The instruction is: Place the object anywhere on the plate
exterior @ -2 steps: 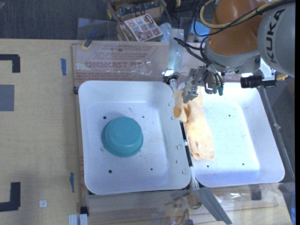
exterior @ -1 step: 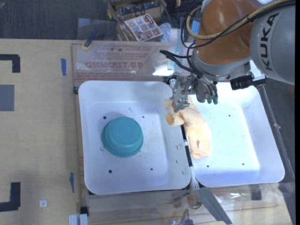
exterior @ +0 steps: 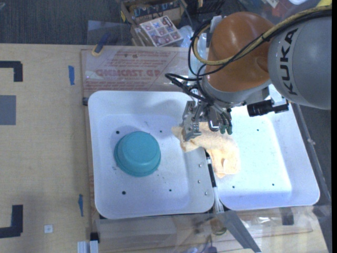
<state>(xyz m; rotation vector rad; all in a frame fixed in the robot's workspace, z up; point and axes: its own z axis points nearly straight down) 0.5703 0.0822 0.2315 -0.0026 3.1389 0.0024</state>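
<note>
Yellow crumpled cloth (exterior: 218, 153) draped across bin divider, under tool (exterior: 202, 126).

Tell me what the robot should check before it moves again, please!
1. Soft yellow cloth located: ok. It lies draped over the ridge where the two shallow white bins meet, mostly in the right white bin.
2. Cloth between the fingers of the two-finger gripper: cannot tell. The gripper sits right at the cloth's upper edge, but the grasp itself is hidden.
3. Round teal upturned plate located: ok. It sits in the left white bin.
4. Cloth on the plate: not ok. The two are apart.
5. Path from cloth to plate: ok. Bare bin floor lies between them.
</note>
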